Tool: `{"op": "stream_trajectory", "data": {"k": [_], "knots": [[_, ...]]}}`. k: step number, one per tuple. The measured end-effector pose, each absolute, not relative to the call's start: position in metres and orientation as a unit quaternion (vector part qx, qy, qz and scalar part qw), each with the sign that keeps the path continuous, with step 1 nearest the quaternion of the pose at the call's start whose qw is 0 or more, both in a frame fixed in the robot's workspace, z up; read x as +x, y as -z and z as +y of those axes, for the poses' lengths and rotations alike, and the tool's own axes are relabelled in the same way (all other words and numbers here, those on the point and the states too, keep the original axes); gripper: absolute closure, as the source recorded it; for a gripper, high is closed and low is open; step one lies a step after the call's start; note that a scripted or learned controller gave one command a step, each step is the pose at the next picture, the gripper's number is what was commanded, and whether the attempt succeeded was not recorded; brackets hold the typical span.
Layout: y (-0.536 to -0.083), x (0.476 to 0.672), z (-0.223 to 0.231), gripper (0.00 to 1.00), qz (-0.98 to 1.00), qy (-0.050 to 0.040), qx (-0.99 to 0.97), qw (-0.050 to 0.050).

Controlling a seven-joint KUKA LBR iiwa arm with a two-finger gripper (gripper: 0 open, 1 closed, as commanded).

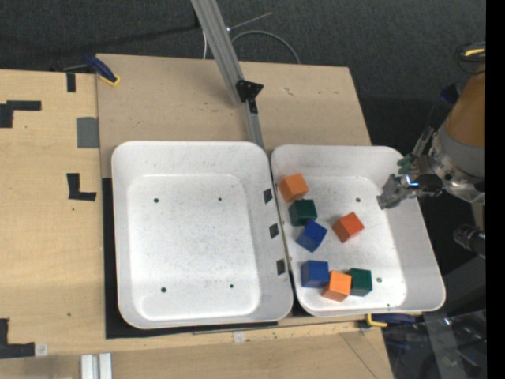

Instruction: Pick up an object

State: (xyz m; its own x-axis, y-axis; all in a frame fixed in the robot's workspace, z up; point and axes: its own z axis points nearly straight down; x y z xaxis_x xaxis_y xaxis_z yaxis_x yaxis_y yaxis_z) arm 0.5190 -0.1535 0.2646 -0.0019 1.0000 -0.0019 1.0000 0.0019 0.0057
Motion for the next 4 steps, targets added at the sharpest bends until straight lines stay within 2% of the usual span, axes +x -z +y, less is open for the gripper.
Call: {"op": "stream_trajectory", "data": {"k": [1,2,4], "knots": [[-0.248,0.543,-0.104,1.0,0.709,0.0004,0.705,-0.001],[-0.253,0.571,-0.053,1.0,0.71,-0.0006,0.705,0.0],[-0.254,0.609,0.031,1.0,0.709,-0.0004,0.705,0.0]]}}
